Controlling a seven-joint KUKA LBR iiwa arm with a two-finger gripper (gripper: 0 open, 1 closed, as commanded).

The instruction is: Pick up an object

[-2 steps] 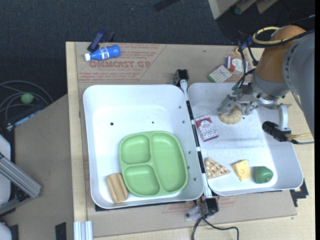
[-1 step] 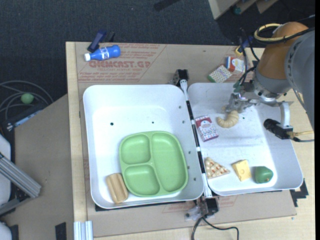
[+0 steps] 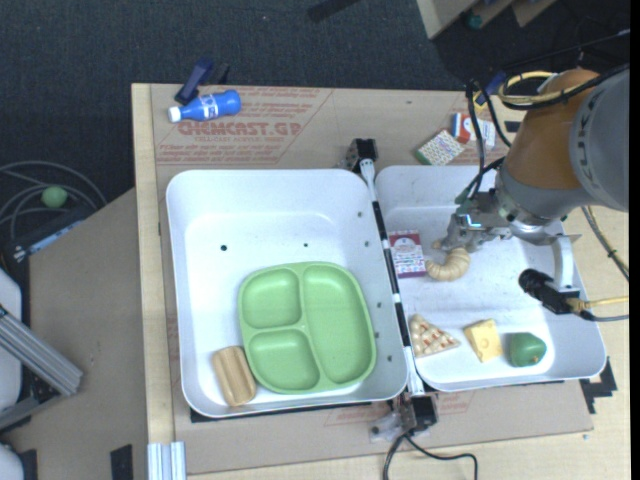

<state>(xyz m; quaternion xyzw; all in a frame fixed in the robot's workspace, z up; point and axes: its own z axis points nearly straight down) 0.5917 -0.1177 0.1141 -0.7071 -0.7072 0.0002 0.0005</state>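
Viewing the bench from the overhead camera, I record the arm point(image 3: 560, 148) reaching in from the right over the far part of the right bin point(image 3: 500, 290)

Item 1, tool: the gripper point(image 3: 462, 236) is low over the far left area of the right bin, pointing down. I cannot tell from this angle whether it is released or clenched, and I see nothing that I could report as grasped

Item 2, task object: a tan crescent piece point(image 3: 448, 265) lies on the floor of the right bin, on the near side of the gripper. Its upper end meets the tool tip in the view; I cannot tell whether the two touch

Item 3, other contents of the right bin: a red and white packet point(image 3: 405, 253) lies against the left wall, just left of the crescent piece. Along the near side sit a checked wedge point(image 3: 433, 336), a yellow block point(image 3: 484, 340) just right of it, and a green rounded item point(image 3: 526, 349) beside that block. All three are well apart from the gripper

Item 4, left bin point(image 3: 260, 218): a green divided plate point(image 3: 305, 326) lies in its near half, with a tan ridged block point(image 3: 233, 375) at the plate's near left edge

Item 5, bench point(image 3: 150, 188) outside the bins: a blue bottle point(image 3: 205, 105) lies on its side at the far left, and a small patterned card point(image 3: 440, 148) lies beyond the far edge of the right bin
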